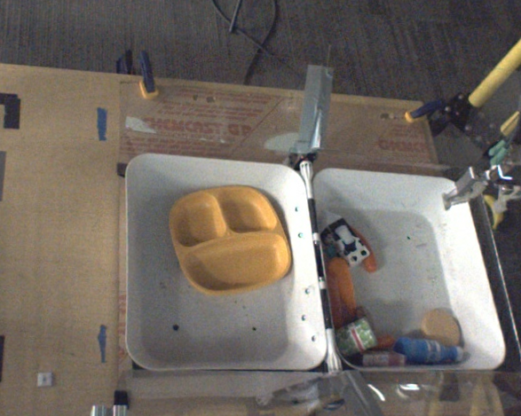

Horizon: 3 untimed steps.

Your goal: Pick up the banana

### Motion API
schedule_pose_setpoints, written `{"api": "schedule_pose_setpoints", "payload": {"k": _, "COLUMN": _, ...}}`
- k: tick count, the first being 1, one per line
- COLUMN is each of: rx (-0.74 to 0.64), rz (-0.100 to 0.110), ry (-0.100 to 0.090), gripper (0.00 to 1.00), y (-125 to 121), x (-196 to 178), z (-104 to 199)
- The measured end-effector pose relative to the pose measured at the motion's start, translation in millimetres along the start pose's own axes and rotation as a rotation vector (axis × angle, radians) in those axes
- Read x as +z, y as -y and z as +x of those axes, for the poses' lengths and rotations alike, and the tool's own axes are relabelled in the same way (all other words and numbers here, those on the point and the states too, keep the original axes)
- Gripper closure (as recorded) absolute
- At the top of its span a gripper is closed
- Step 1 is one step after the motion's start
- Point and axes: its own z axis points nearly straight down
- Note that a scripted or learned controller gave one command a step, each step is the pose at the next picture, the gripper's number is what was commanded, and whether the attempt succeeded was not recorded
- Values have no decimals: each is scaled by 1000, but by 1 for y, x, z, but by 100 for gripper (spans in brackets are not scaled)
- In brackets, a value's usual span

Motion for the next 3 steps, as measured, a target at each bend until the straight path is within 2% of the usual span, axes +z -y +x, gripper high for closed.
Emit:
{"api": "schedule_pose_setpoints", "payload": {"k": 1, "rx": -94, "rz": 3, "ry": -1, "gripper": 0, "y": 37, "x": 78, "z": 149}}
{"api": "schedule_pose_setpoints", "payload": {"k": 2, "rx": 155, "rz": 7, "ry": -1, "gripper": 0, "y": 93, "x": 94, "z": 246}}
{"api": "schedule_pose_setpoints", "payload": {"k": 3, "rx": 115, "rz": -17, "ry": 0, "gripper": 0, "y": 83, "x": 148, "z": 284}}
